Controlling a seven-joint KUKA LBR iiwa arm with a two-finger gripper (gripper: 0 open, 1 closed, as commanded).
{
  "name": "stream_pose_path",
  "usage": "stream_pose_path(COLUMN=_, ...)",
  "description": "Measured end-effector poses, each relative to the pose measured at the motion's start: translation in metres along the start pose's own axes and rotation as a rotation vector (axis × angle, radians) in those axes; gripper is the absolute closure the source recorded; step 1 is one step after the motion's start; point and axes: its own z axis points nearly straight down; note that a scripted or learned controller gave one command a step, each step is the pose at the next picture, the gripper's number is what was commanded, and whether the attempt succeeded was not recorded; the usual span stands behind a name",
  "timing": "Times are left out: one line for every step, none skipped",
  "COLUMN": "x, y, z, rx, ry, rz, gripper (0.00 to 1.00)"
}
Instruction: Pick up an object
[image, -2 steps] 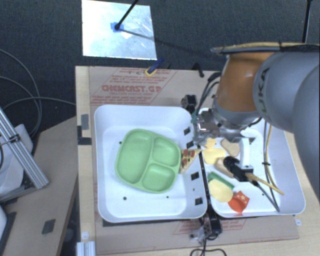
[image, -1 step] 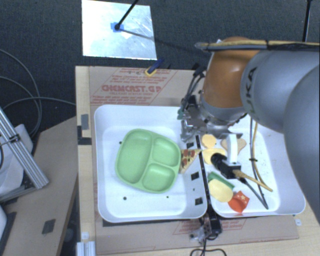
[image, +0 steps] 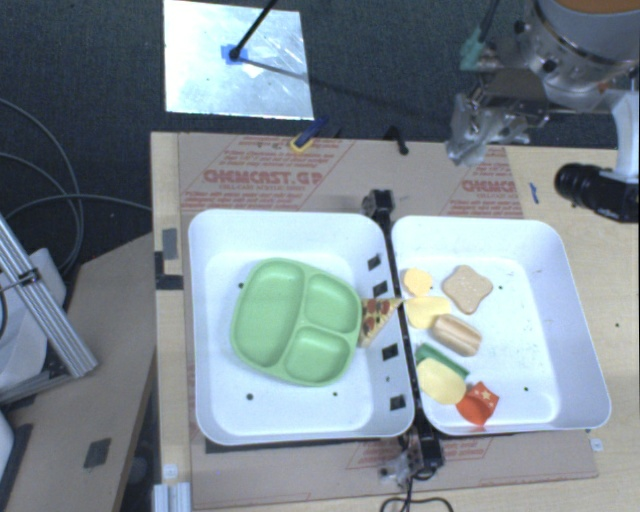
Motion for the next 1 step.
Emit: stream_pose_path(x=0.0285, y=-0.0472, z=0.1246, rx=0.033, ry=-0.005, rz=-0.002, gripper=1.0)
